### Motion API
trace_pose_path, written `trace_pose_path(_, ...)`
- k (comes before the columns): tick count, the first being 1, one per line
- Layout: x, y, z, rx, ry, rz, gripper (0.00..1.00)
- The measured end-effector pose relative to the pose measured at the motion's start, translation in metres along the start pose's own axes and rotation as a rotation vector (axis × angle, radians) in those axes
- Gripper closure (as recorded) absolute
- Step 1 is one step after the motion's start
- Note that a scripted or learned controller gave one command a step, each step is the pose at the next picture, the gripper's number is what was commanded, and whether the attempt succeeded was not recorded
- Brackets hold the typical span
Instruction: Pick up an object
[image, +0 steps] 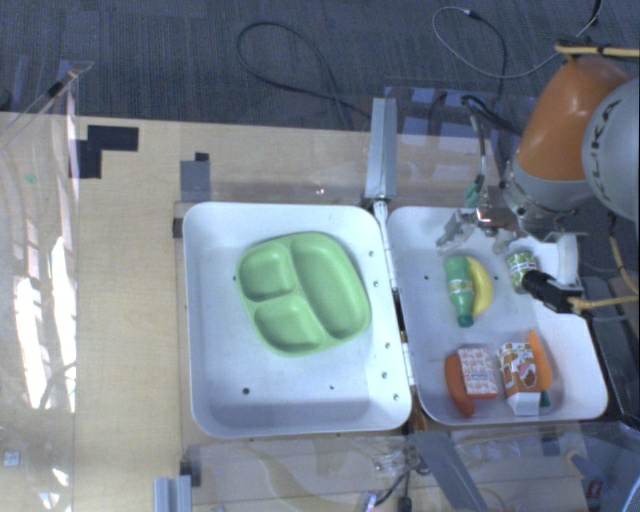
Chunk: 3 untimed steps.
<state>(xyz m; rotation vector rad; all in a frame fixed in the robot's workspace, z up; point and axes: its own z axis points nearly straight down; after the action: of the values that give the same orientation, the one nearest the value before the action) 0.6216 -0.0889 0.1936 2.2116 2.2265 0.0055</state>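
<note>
In the right bin (580, 395), a green bottle (461, 292) lies lengthwise with a yellow banana (484, 285) touching its right side. A small green and white can (521, 268) sits to the right of them. Two orange and white cartons (473, 378) (520, 375) lie near the bin's front edge. My gripper (476, 232) hangs over the back of this bin, just behind the bottle's cap. Its fingers are spread apart with nothing between them. The arm's orange band (560, 125) rises behind it.
The left bin (215, 400) holds a green divided plate (300, 292) near its middle. A metal divider (380, 150) runs between the bins at the back. Black cables (300, 70) lie on the floor beyond the bench. A black part (545, 287) of the wrist overhangs the right bin beside the can.
</note>
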Motion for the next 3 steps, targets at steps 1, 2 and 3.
trace_pose_path(1,-0.021,-0.040,0.086,-0.002,-0.001,-0.017,0.00)
trace_pose_path(2,-0.053,-0.043,0.104,-0.005,-0.001,-0.064,0.00)
trace_pose_path(3,-0.050,-0.040,0.091,-0.012,0.000,-0.067,1.00)
